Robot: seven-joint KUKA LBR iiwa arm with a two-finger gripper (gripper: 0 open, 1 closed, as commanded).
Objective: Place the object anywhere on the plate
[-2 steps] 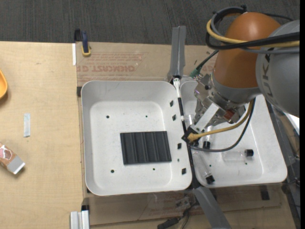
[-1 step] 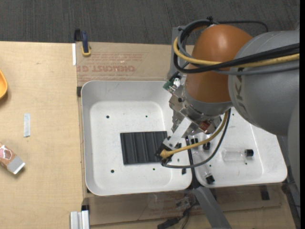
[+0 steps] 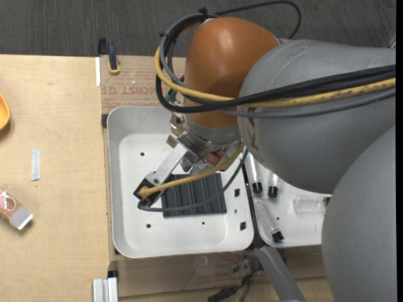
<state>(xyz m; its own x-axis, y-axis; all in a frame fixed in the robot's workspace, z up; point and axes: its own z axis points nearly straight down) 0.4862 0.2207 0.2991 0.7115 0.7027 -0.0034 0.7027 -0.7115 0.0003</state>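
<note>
A dark ribbed rectangular block [image 3: 192,195] lies flat in the left white bin [image 3: 126,168], towards its right side. My gripper [image 3: 203,158] hangs over the bin's middle, just above the block's far edge, and the orange wrist band and grey arm cover most of it. Whether it touches the block I cannot tell. An orange rounded rim [image 3: 3,113] pokes in at the far left edge of the bench; it may be the plate.
On the bench left of the bins lie a small pale strip [image 3: 35,165] and a brown-and-white packet [image 3: 14,210]. A blue clamp [image 3: 112,56] sits behind the left bin. The right bin [image 3: 296,228] holds small black pieces [image 3: 272,192] and a clear item [image 3: 308,204].
</note>
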